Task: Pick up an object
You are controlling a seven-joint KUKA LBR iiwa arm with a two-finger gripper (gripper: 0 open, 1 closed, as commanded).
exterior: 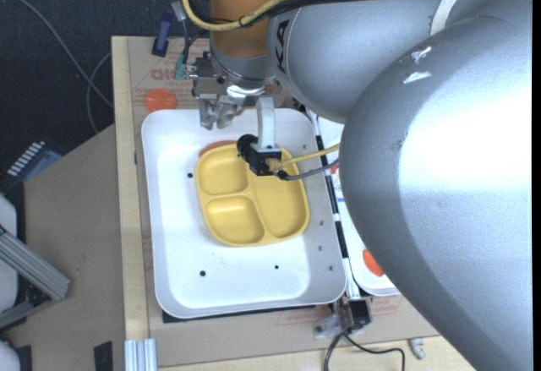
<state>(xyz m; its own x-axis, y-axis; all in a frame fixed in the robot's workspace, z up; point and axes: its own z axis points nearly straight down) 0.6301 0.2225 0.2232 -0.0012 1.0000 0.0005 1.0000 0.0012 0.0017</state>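
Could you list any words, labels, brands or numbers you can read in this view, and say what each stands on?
None can be read.
Red printing on the cardboard sheet beside the left white bin: too blurred and partly hidden to make out.
The yellow divided plate and the arm show no legible marking.

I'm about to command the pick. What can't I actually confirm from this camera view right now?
- Right bin: mostly covered by the grey arm.
- Gripper: seen from above over the left bin; finger state unreadable.
- Yellow divided tray: far rim partly behind the black cable fitting.
- Orange item: cut off by the arm, unidentifiable.
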